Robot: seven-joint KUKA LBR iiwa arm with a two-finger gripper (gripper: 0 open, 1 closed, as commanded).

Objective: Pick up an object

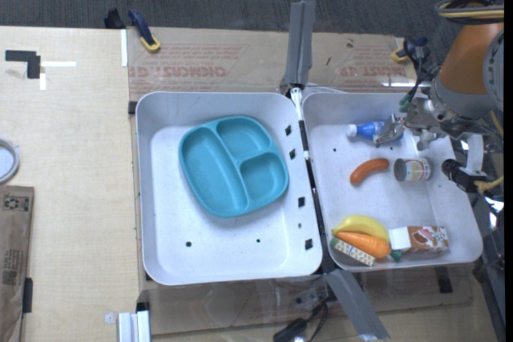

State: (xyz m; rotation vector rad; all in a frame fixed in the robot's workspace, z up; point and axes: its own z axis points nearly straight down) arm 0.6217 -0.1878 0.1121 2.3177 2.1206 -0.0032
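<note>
- A pale wooden bench (72, 148) carries two shallow white bins side by side.
- The right bin (461, 220) sits directly under the gripper (393, 132).
- The left bin (148, 172) lies well to the gripper's left.
- A tape roll (6, 162) rests at the bench's far left edge.

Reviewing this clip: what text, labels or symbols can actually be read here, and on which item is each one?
Red print on the cardboard sheet behind the bins: upside down and mirrored, too blurred to quote.
Symbol on the brown paper bag: a dark mark, unreadable.
Can label: too small.
Carton print: too small.
</note>
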